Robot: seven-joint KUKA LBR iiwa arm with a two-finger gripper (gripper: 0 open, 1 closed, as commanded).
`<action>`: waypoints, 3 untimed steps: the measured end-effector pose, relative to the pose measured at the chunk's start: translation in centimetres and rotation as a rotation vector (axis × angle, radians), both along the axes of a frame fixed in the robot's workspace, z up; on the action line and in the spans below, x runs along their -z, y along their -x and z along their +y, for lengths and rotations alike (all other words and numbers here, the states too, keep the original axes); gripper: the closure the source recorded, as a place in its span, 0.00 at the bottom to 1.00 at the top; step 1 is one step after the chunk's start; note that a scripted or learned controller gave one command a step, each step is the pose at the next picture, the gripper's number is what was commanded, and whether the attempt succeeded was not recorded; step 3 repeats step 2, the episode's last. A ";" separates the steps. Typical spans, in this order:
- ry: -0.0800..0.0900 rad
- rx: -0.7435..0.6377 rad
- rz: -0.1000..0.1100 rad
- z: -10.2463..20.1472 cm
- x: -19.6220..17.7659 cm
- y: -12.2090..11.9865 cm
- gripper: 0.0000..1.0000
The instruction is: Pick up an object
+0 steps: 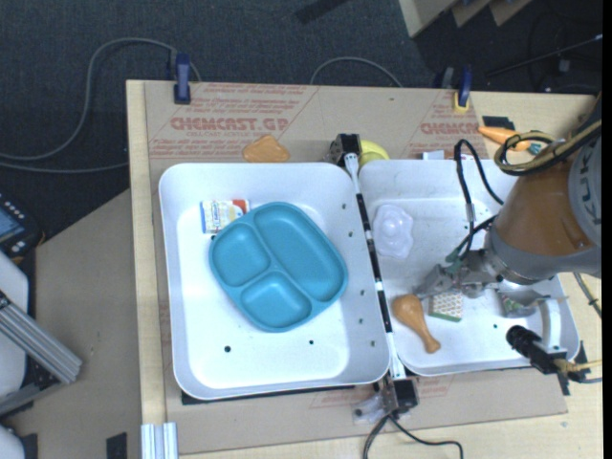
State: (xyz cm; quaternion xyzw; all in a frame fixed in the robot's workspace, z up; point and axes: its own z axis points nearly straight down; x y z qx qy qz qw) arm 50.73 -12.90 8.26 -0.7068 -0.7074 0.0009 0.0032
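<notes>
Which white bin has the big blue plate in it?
The left bin holds the blue divided plate. The right bin holds small things and the gripper.

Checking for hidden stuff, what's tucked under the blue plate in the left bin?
A small white packet pokes out from under the blue plate's upper-left rim. Whatever else lies beneath is covered.

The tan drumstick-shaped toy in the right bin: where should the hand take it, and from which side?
Probably from above, across the thin handle end of the drumstick toy. It lies flat and slanted on the right bin floor; the neck is narrower than the round head, with free floor beside it.
</notes>
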 end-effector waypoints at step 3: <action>0.000 -0.010 -0.017 8.5 -10.7 -2.0 1.00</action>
